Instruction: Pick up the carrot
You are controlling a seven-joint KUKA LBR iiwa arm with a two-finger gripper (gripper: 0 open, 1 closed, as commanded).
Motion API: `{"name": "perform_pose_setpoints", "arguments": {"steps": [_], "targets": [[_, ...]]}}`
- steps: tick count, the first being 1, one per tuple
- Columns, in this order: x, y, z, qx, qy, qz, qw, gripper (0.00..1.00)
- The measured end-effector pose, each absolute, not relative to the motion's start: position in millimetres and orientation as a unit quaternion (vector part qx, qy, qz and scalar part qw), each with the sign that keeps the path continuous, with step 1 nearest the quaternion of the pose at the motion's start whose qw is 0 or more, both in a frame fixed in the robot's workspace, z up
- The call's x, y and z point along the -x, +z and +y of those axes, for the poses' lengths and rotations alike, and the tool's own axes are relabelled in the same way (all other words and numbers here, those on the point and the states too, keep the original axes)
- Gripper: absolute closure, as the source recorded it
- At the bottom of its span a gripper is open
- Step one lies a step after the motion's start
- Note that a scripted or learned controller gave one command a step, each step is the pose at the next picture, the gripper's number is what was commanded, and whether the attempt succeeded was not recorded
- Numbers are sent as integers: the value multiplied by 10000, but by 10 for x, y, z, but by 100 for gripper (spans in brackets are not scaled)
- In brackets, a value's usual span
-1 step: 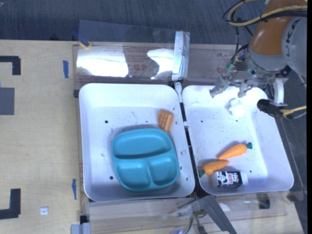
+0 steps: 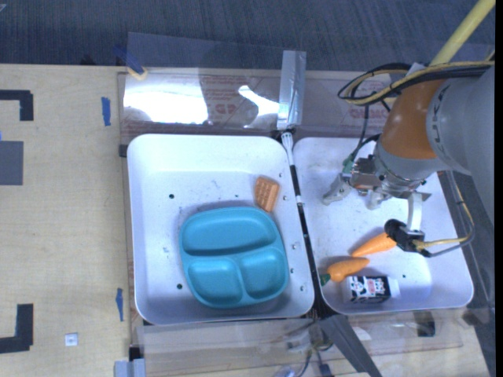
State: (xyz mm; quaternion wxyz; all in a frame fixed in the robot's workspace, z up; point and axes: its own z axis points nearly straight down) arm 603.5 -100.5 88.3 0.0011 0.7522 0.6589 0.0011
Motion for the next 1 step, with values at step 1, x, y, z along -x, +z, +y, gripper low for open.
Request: {"name": "perform_pose_setpoints", "arguments": {"steps": [1], "targets": [[-4992,871,-1269,-7976,6,6032,20,0]]}}
